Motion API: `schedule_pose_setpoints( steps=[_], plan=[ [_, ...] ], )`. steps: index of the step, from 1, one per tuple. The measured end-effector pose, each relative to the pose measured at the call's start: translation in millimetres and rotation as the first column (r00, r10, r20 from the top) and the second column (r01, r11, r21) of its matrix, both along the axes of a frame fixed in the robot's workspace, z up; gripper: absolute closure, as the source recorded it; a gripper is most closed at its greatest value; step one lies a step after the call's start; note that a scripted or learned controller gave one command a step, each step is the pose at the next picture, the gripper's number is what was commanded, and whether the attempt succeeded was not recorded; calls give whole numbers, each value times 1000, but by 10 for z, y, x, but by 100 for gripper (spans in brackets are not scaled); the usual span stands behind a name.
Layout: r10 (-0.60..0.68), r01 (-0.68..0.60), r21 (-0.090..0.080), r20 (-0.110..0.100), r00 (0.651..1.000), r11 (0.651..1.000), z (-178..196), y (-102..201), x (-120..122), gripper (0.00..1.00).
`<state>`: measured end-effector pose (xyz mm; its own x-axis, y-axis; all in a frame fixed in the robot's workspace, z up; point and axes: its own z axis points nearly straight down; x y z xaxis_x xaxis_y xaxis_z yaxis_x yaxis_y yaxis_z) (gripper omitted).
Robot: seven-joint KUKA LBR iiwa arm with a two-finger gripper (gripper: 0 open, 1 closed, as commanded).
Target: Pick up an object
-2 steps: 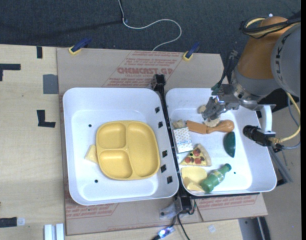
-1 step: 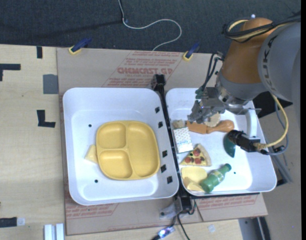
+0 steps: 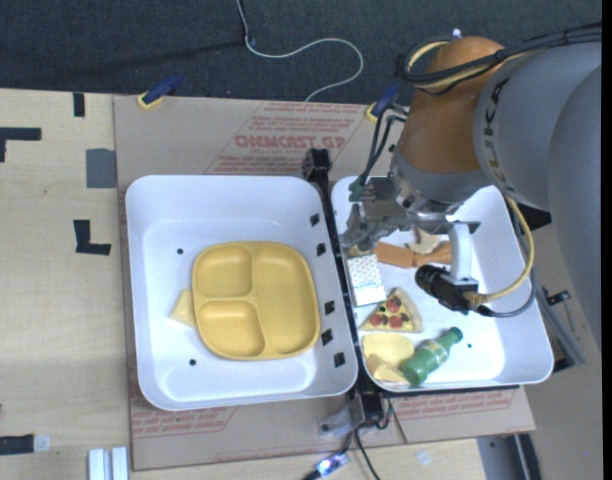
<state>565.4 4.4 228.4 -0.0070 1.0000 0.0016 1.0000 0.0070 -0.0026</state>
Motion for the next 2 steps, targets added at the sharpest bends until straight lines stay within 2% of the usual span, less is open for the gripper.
schedule_pose_setpoints(
  steps=[2],
  plan=[
    [-1,1,-1,-1,1000,1000,-66,875,-260,100]
  ],
)
